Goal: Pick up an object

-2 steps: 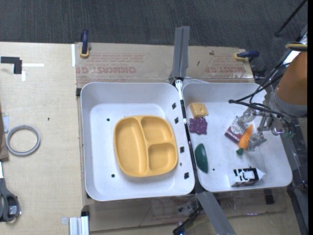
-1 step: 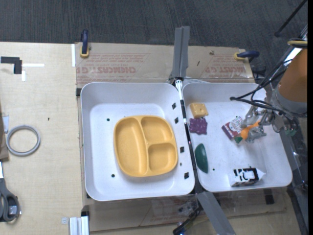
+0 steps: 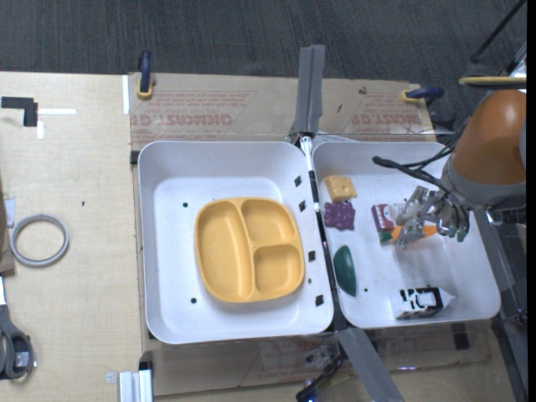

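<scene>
Hiding orange object: end effector, fingers indistinct.

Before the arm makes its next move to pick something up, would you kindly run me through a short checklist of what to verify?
1. Gripper over the right white bin: ok.
2. Object under it: a maroon packet and an orange piece lie there: ok.
3. Something held between the fingers: cannot tell.
4. Other targets apart from the gripper: yellow block, purple toy, dark green oval, black-and-white packet: ok.
5. Left white bin holds just the yellow divided plate: ok.
</scene>
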Controlling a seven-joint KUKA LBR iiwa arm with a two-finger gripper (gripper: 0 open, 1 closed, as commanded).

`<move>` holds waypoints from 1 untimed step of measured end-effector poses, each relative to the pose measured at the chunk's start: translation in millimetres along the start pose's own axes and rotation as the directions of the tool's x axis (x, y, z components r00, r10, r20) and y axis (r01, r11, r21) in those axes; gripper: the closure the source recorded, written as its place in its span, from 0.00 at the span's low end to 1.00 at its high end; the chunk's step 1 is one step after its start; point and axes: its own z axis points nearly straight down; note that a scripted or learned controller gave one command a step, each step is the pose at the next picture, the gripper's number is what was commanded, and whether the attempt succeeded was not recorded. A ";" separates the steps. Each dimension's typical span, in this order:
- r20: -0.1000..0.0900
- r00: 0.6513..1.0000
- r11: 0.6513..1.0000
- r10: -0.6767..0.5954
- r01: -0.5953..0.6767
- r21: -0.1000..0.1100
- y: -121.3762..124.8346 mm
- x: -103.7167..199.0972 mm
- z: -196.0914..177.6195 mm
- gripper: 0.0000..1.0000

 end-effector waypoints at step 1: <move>-0.012 0.999 0.999 0.047 -0.047 0.001 59.7 -15.9 -112.3 1.00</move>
